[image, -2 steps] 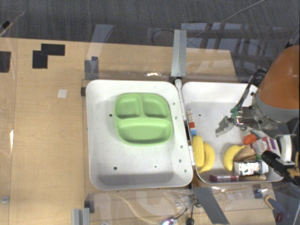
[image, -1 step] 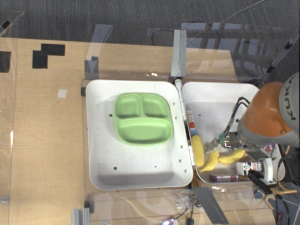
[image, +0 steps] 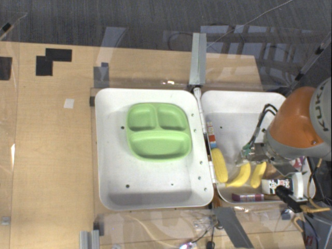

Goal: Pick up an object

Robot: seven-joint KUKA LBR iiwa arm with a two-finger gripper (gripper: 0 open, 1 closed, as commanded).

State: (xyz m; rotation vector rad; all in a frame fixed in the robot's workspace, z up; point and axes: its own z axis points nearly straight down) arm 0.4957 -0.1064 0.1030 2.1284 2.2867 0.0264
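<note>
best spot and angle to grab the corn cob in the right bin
Probably the middle of the corn cob, fingers closing across its narrow width. It lies flat, lengthwise along the right bin's left wall, with a banana curving by its lower end. Come straight down from above: the wall blocks a side approach, and the upper half has more room.

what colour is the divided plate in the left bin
Light green, seen in the camera view: plate.

Bare bin floor [image: 231, 121] is left open beyond the pincer [image: 251, 154] — crowded just beside it by bananas [image: 239, 177], corn [image: 219, 165] and a marker [image: 249, 196].
</note>
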